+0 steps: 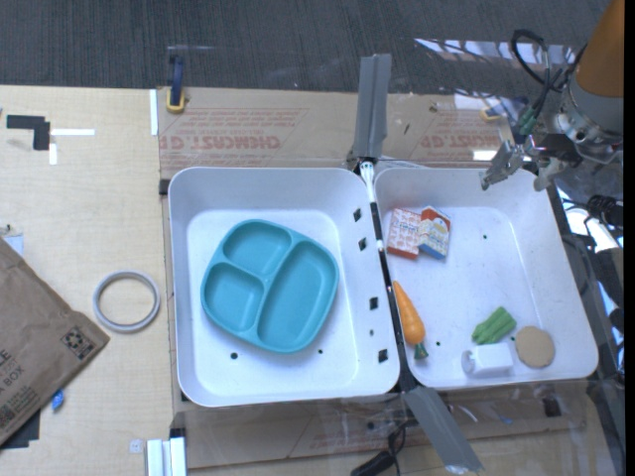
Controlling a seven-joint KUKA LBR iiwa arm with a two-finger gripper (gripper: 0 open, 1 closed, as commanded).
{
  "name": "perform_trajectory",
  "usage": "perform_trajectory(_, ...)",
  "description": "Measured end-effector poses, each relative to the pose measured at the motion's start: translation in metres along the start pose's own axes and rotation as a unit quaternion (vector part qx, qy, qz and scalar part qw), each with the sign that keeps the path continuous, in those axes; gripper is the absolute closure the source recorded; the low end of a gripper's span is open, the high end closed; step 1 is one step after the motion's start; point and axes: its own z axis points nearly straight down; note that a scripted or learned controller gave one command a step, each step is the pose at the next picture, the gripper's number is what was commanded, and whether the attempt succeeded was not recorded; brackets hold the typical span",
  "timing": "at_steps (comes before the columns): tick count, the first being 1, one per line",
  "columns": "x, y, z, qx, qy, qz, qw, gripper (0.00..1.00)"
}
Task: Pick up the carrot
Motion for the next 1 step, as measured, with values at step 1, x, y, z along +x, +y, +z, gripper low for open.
perform_trajectory(1,0.0534,0.0127,-0.1519,-0.001,-0.001,-0.065,0.9979,0.00)
